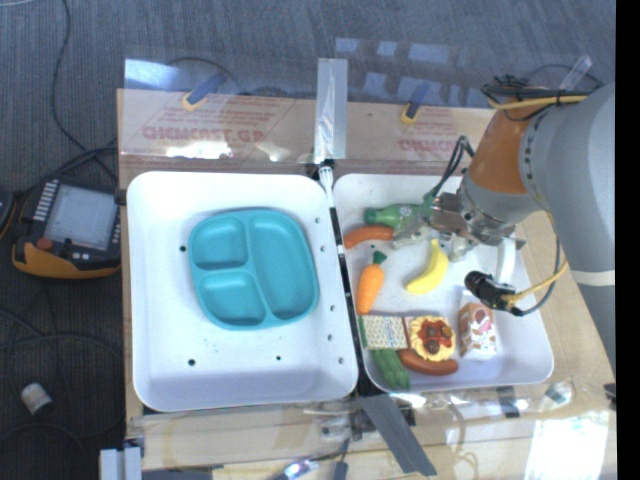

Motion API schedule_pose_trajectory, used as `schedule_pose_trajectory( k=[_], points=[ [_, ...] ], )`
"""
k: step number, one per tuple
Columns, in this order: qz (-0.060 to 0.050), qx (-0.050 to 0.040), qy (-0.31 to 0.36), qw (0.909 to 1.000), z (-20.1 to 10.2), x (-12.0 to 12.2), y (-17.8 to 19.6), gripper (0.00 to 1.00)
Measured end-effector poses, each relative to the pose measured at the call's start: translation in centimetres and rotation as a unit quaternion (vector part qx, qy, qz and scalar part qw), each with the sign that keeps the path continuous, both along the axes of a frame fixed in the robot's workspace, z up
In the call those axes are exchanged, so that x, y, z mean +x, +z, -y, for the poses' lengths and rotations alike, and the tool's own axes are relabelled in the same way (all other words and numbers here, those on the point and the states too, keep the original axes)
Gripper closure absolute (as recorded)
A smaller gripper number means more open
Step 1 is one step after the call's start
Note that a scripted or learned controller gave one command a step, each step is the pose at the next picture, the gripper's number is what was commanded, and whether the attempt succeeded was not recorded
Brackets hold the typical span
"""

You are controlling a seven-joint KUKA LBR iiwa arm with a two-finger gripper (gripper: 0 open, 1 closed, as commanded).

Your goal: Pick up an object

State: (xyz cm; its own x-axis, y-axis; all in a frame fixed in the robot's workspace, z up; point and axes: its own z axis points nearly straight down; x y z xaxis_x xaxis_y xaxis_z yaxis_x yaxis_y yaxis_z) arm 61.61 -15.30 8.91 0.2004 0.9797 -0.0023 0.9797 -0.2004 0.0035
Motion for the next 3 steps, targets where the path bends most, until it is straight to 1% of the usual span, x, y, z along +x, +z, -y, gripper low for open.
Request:
schedule_pose_trajectory(
  k=[1, 2, 3],
  points=[
    [0.002, 0.0007, 0.0, 1.0, -0.1, 0.1, 1.0, 1.0],
    [0.002, 0.0007, 0.0, 1.0, -0.1, 0.1, 1.0, 0.0],
    [0.004, -0.0026, 0.054, 0.9985, -0.7, -2.1, 0.1, 0.0]
  ],
)
